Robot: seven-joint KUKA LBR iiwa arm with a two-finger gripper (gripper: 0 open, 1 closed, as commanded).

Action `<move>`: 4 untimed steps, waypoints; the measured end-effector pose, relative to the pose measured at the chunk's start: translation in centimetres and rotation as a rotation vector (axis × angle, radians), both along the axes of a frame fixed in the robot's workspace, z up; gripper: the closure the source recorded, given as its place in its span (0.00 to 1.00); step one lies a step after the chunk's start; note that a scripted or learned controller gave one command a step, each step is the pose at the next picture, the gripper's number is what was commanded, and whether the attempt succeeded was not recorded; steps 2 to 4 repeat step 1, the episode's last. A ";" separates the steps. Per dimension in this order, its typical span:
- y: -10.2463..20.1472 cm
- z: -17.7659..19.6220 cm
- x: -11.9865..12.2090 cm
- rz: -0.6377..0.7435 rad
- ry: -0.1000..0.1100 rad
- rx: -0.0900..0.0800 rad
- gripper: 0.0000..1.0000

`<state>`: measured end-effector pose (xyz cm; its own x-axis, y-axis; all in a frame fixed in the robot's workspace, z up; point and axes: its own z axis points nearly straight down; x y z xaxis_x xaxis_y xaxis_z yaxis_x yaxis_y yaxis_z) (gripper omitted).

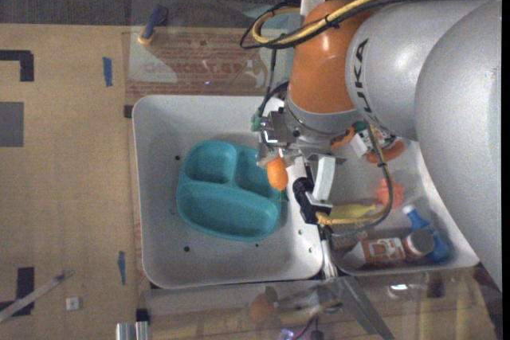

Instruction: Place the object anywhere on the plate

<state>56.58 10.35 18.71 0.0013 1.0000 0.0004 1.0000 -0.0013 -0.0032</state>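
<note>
so the gripper hangs over the right edge of the teal plate, which sits in the left white bin. there's a small orange object right at the fingertips, and it looks like it's pinched between them, just above the plate's rim on the gripper's side. the plate has divided compartments, spreading out to the left of the jaws. off to the right of the jaws, in the other bin, there's a yellow banana-looking thing, a bottle with a blue cap and a coral-coloured piece. the big grey arm with its orange band covers most of that side.
</note>
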 end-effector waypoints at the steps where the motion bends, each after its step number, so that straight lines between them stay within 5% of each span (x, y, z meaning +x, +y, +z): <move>1: -0.1 0.0 0.0 -0.003 -0.001 0.000 0.00; 4: -0.1 0.0 0.0 -0.003 -0.001 0.000 0.00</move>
